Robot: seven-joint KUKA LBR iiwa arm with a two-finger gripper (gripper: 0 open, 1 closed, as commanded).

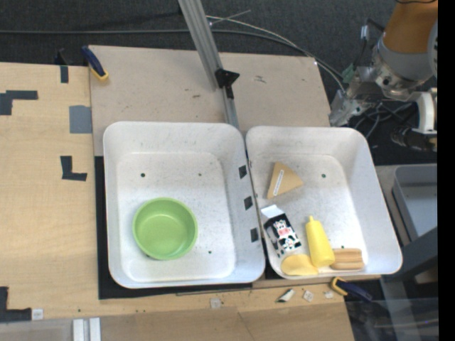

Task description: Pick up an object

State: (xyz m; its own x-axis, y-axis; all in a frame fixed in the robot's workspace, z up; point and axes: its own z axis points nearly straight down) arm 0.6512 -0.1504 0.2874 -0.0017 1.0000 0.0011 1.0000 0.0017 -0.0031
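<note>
Right bin holds the pickable clutter; the arm sits off past its far right corner.

A tan wedge-shaped block (284, 180) lies alone in the upper middle of the right bin (355, 144). Nearer the front rim, a black-and-white carton (282, 234), a yellow bottle (318, 241), a yellow lump (298, 265) and a tan bun-like piece (347, 259) crowd together, touching or nearly so. The left bin (117, 137) carries a green bowl (165, 228). The hand (346, 104) hangs outside the bins over the bench (156, 91) edge among cables; how far open it is cannot be told. A slanted metal pole (206, 38) crosses behind the bins.
</note>
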